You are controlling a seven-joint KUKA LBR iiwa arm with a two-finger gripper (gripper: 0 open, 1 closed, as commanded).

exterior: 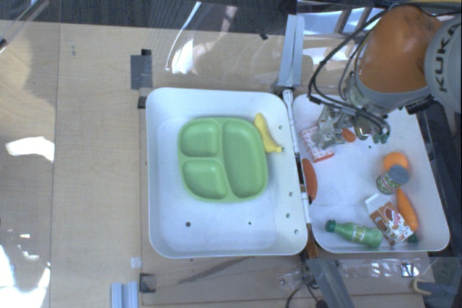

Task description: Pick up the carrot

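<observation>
The camera view looks down at a slant on a pale wooden bench (79, 155) bearing two shallow white bins side by side. The left bin (162, 220) holds a green divided plate (224, 159) with three compartments, lying flat near the bin's middle; a yellow banana (267, 135) rests just beside the plate's upper right corner, touching or nearly touching its rim. The right bin (339, 180) holds several things. The carrot (408, 209) lies at the bin's lower right, slanted, its lower end touching a red and white snack packet (390, 221). Just above the carrot stands a small can (391, 181) with a green band, and above that sits a round orange fruit (395, 160). A green bottle (355, 232) lies on its side along the bin's near edge, just left of the packet. A red sausage-shaped item (310, 179) lies against the bin's left wall. The arm (393, 54), with its orange band, reaches in from the right, and the gripper (339, 128) hangs over the bin's upper left part, above a crumpled clear wrapper (316, 141), well apart from the carrot. Whether its pincer is wide or narrow cannot be told, as cables and blur hide it
</observation>
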